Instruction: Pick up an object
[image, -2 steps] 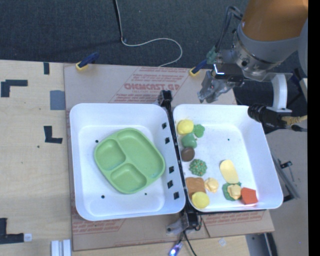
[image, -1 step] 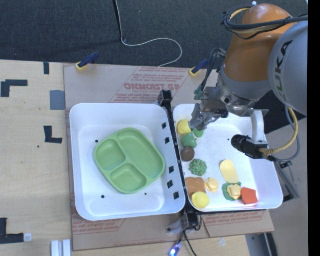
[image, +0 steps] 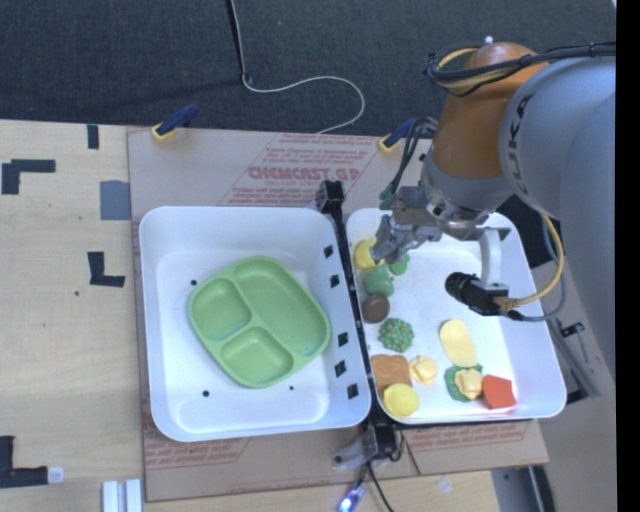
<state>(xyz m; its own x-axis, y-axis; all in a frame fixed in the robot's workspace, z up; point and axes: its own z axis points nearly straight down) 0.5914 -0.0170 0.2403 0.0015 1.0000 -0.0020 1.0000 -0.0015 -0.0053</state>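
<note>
My gripper (image: 385, 250) reaches down into the right bin (image: 530, 280) near its far left corner, right over a yellow piece (image: 362, 254) and a green piece (image: 379, 280). Just below them lies a brown round piece (image: 375, 308). Nearer the front are a green bumpy piece (image: 396, 333), an orange-brown block (image: 391, 369), a yellow ball (image: 401, 401), a pale yellow oval (image: 458, 342), a small yellow piece (image: 424, 370), a green-and-yellow piece (image: 465, 383) and a red-orange block (image: 498, 392). The gripper's body hides the fingertips.
The left bin (image: 170, 300) holds a green divided plate (image: 259, 320). A black-clipped divider (image: 340, 290) separates the two bins. A black cable unit (image: 475, 292) from the arm hangs over the right bin's middle. Blue-yellow clamps (image: 172, 122) hold the cardboard base.
</note>
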